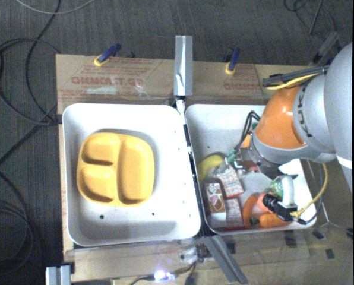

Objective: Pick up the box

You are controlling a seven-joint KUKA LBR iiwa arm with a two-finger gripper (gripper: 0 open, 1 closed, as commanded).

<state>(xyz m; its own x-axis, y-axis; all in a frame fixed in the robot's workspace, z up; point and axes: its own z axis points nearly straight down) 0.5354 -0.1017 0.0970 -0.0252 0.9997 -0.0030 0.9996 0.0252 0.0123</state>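
Two small brown boxes lie in the right bin (224,123): one box (230,183) near the middle, tilted, and a second box (214,198) just left of it by the bin's left wall. My gripper (241,160) hangs under the orange wrist band (278,126), directly above the upper edge of the middle box. The wrist hides its tips, so I cannot make out any contact with the box.
A yellow fruit (211,162) lies just left of the gripper. An orange object (258,210) and a green-and-white item (284,187) sit at the bin's front right. The left bin (165,206) holds a yellow divided tray (116,167).
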